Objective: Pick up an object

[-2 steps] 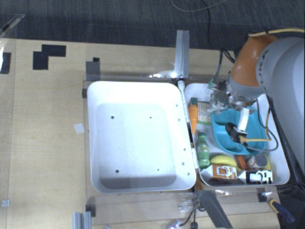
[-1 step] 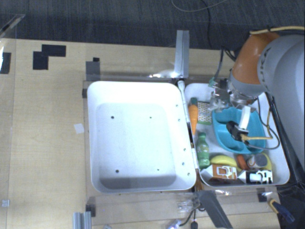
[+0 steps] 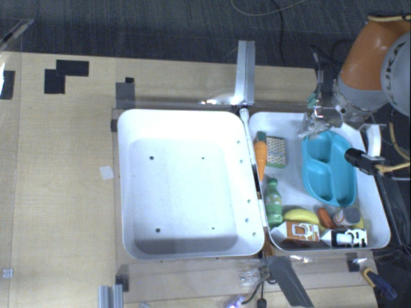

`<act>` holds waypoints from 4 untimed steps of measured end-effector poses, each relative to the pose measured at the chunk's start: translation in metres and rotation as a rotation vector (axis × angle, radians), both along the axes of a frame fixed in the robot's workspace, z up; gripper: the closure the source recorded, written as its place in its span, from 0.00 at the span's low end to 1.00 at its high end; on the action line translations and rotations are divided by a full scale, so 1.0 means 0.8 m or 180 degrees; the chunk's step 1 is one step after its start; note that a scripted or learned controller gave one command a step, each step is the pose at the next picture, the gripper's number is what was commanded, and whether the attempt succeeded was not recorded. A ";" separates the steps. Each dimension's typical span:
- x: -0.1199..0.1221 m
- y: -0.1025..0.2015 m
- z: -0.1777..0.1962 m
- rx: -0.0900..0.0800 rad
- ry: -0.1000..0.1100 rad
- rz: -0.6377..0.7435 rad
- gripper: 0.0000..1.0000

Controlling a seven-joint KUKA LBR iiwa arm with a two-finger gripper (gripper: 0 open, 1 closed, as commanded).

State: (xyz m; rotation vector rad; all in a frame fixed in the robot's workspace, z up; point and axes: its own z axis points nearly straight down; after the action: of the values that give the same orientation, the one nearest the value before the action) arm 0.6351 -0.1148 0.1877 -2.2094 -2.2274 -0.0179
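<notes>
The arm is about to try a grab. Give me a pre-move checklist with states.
1. Gripper over the right bin: ok, at its far edge.
2. Finger state: cannot tell.
3. Target under gripper: cannot tell; the blue tray is nearest.
4. Other targets reachable: ok; carrot, green bottle and banana lie along the left and near sides.
5. Objects separated: not ok; near-edge items crowd together.

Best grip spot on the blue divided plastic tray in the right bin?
Judging by pose, pinch the blue divided plastic tray at its raised left rim from above. It lies flat, open side up, with bare right white bin floor beside that edge for a finger.
</notes>
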 end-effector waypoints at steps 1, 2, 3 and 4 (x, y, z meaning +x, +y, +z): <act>-0.001 0.060 -0.005 -0.0033 0.0016 0.0241 1.00; -0.013 0.024 -0.001 -0.0012 -0.0021 0.0907 1.00; 0.010 0.013 -0.003 -0.0008 0.0022 0.2242 1.00; 0.003 0.024 -0.100 -0.0051 -0.0056 0.1709 1.00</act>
State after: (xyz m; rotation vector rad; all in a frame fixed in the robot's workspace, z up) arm 0.6376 -0.0958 0.1076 -1.5493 -2.7518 -0.0169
